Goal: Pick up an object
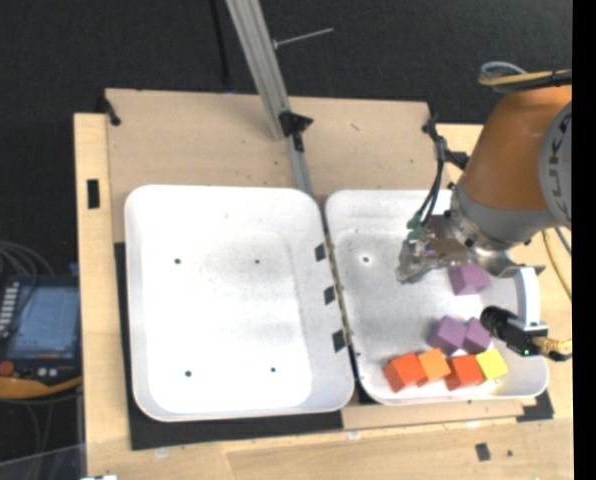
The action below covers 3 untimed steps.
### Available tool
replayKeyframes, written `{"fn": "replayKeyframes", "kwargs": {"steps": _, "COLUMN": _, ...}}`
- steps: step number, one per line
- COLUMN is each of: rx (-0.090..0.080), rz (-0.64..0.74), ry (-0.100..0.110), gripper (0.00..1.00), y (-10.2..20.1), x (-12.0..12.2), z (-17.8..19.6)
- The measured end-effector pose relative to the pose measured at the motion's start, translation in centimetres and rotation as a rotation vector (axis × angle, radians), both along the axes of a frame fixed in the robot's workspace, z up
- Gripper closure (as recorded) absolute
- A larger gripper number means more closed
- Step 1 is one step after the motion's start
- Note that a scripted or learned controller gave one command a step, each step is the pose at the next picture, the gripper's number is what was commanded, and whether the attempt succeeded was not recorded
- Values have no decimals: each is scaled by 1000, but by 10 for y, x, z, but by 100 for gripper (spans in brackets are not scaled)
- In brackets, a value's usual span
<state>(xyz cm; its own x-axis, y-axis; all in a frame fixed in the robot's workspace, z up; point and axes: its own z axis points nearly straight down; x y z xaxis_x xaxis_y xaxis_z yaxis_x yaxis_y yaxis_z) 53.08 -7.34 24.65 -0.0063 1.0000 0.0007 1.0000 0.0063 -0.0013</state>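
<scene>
Front rim of right bin: we see a row of blocks, red-orange block, orange block, red block, yellow block, all touching.
Just behind: two purple blocks side by side.
Middle of right bin: another purple block, just beside the gripper.
Gripper: low over the bin floor; we cannot tell its grip.
Left bin: alongside, edges touching.
</scene>
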Motion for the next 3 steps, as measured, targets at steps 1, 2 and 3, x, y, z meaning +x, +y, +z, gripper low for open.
{"fn": "replayKeyframes", "kwargs": {"steps": 1, "rx": 1, "rz": 2, "ry": -3, "gripper": 100, "y": 50, "x": 5, "z": 6}}
{"fn": "replayKeyframes", "kwargs": {"steps": 2, "rx": 0, "rz": 0, "ry": -3, "gripper": 100, "y": 91, "x": 20, "z": 3}}
{"fn": "replayKeyframes", "kwargs": {"steps": 3, "rx": 0, "rz": 0, "ry": -3, "gripper": 100, "y": 141, "x": 20, "z": -1}}
